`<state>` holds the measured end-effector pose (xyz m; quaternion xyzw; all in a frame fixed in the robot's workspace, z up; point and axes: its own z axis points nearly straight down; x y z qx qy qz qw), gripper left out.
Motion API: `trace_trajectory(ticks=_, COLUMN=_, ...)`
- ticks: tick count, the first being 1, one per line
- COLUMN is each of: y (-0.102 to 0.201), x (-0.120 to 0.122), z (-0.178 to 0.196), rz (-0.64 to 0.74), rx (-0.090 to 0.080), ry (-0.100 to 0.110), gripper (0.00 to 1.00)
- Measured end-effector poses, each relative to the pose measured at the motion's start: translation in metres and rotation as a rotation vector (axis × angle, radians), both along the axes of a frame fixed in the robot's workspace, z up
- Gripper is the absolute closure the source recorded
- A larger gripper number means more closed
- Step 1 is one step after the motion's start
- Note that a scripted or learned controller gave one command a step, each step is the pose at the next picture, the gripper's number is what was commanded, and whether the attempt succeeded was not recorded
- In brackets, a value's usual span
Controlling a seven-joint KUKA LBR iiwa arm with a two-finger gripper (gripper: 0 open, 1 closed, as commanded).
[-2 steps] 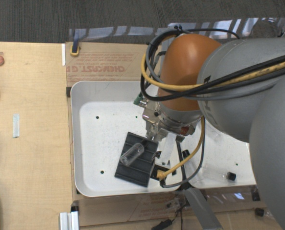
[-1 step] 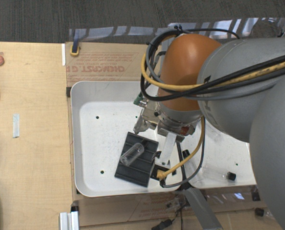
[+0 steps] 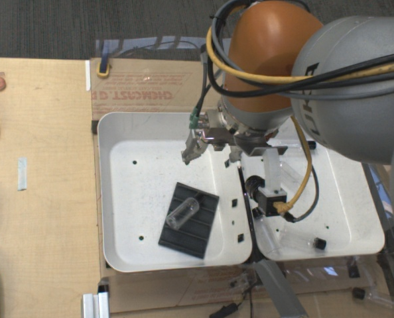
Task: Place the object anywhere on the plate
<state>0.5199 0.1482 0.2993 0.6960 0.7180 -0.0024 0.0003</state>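
Camera view: left bin (image 3: 117,197) held black ribbed plate (image 3: 192,222), lying tilted near bin's centre-bottom. Clear cylindrical object (image 3: 182,212) rested on plate's upper part, already on it. Arm (image 3: 296,58) hung over seam between bins, orange band toward top. Gripper (image 3: 213,150) sat above and well apart from plate, near left bin's upper right. Jaws: one dark fingertip visible at left; spread could not be told; nothing seen between fingers. Right bin (image 3: 349,224) held small dark piece (image 3: 320,244) near its lower edge.
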Motion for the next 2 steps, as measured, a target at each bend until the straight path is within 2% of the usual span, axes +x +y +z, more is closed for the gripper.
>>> trace_trajectory(ticks=1, y=0.076, x=0.001, z=-0.098, rz=0.44, rx=0.002, ry=0.003, gripper=0.0)
trace_trajectory(ticks=2, y=0.067, x=-0.043, z=-0.189, rz=0.19, rx=0.001, ry=0.004, gripper=0.0)
